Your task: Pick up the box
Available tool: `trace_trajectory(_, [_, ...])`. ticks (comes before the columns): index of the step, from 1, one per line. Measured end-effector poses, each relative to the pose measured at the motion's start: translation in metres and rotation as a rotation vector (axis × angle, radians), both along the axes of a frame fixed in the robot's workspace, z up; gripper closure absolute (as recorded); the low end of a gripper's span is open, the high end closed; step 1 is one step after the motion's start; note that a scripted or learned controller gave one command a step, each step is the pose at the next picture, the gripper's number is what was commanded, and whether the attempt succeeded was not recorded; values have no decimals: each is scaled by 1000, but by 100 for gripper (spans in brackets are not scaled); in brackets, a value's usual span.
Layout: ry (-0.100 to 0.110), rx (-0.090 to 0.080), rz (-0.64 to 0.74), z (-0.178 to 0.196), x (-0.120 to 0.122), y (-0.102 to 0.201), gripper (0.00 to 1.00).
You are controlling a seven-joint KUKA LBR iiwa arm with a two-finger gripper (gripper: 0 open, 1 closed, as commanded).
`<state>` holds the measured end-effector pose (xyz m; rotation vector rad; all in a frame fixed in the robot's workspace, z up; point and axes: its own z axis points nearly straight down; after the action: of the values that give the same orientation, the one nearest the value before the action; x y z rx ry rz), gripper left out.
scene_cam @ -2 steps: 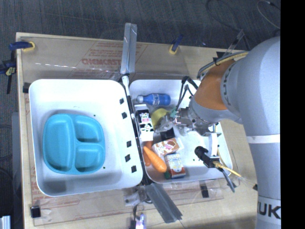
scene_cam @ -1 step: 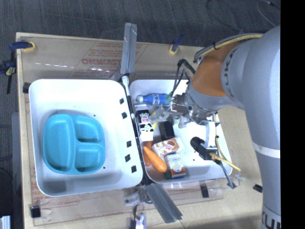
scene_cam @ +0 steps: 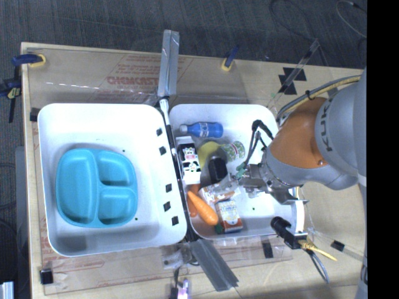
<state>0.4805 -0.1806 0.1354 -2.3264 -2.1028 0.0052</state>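
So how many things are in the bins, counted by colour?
Blue: 2, the divided tray and the bottle
Orange: 1, the carrot
Black and white: 1, the box
Yellow: 1, a round thing
Black: 1, a small object
Total: 6 I can tell apart

"kuk", cut off at the frame edge, is read on the grey arm [scene_cam: 336, 136]. faint red mirrored print is seen on the bench [scene_cam: 134, 76], not legible.

My gripper [scene_cam: 240, 180] hangs low in the right bin [scene_cam: 262, 114], among a box [scene_cam: 189, 157], a carrot [scene_cam: 202, 208], a blue bottle [scene_cam: 204, 129] and a black thing [scene_cam: 217, 167]. The left bin [scene_cam: 93, 114] bears a blue divided tray [scene_cam: 96, 186].
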Motion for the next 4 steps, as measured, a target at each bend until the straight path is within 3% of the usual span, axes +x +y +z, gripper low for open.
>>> trace_trajectory(1, [-23,10,134,-31,5,-13,0])
trace_trajectory(2, [-3,0,74,27,76,-29,0])
trace_trajectory(3, [-1,1,147,15,-5,-18,0])
trace_trajectory(4, [-7,-2,249,-43,-4,2,0])
